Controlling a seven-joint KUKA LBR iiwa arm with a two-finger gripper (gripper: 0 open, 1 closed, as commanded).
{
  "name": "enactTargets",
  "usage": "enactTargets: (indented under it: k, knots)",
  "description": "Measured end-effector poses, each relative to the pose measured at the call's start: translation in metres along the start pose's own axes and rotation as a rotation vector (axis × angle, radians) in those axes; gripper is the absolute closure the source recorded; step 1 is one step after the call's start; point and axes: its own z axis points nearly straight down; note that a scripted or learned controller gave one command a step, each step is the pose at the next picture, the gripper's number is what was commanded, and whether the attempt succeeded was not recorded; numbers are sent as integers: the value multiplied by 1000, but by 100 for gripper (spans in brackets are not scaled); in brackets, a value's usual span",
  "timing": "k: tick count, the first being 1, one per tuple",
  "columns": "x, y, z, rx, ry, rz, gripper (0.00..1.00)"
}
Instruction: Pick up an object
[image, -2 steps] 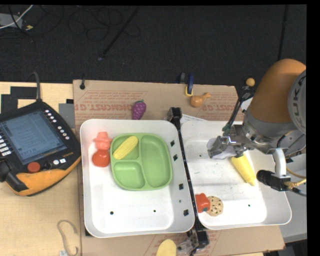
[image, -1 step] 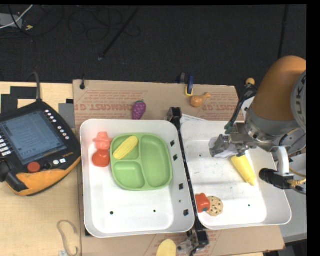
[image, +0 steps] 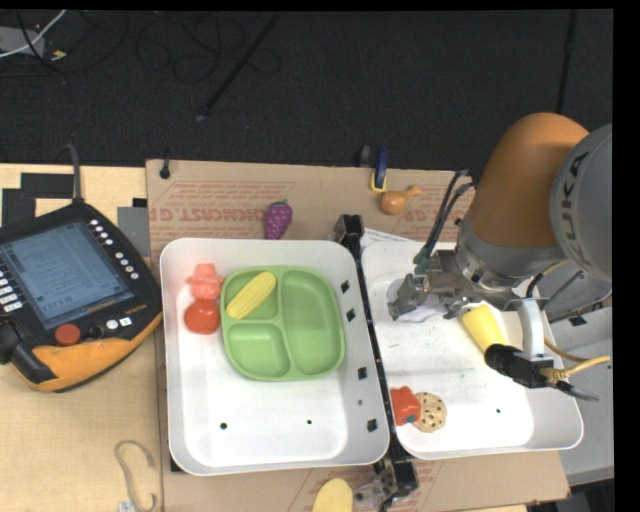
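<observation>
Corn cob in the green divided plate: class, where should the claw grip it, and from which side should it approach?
Grip the corn cob across its narrow middle, coming straight down from above. It lies flat and slanted in the upper-left compartment of the green plate, so the fingers should probably close across its long axis, clear of the plate's dividers.

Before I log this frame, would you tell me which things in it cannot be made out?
- Gripper: in the camera view its fingers are a dark blur under the wrist; whether anything sits between them cannot be told.
- Right bin: the arm covers its far right part.
- Yellow item: cut off by the bottom edge.
- Cookie-like piece: too small to identify surely.
- Pendant screen: text too small to read.
</observation>
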Motion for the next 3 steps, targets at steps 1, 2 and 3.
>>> enactTargets:
  k: [1, 2, 3]
  knots:
    - [50, -9, -6, 0, 0, 0, 100]
    - [103, -22, -6, 1, -1, 0, 100]
    - [142, -33, 20, 2, -2, 1, 100]
